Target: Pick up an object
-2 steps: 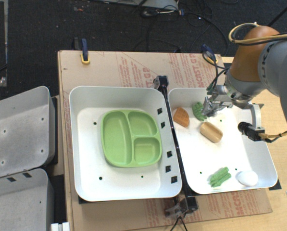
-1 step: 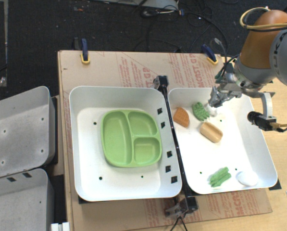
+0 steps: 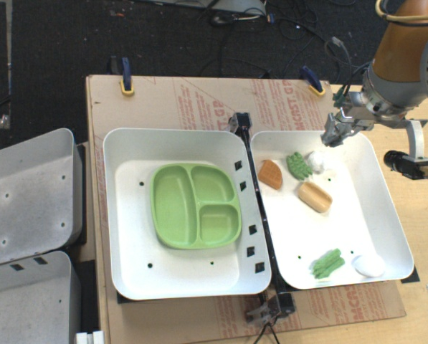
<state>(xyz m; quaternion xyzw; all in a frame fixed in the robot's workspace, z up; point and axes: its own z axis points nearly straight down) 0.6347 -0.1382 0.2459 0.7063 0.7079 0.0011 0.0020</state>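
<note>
Bench (image 3: 199, 95), two white bins (image 3: 127, 264) side by side

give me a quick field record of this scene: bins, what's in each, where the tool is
left bin: holds a green divided plate, lying flat
right bin: holds six small items
far group: orange wedge, green leafy piece, small white piece, tan bread roll
near group: green leafy piece, white rounded piece
tool: over the right bin's far edge, nothing seen held
finger state: cannot tell
</note>
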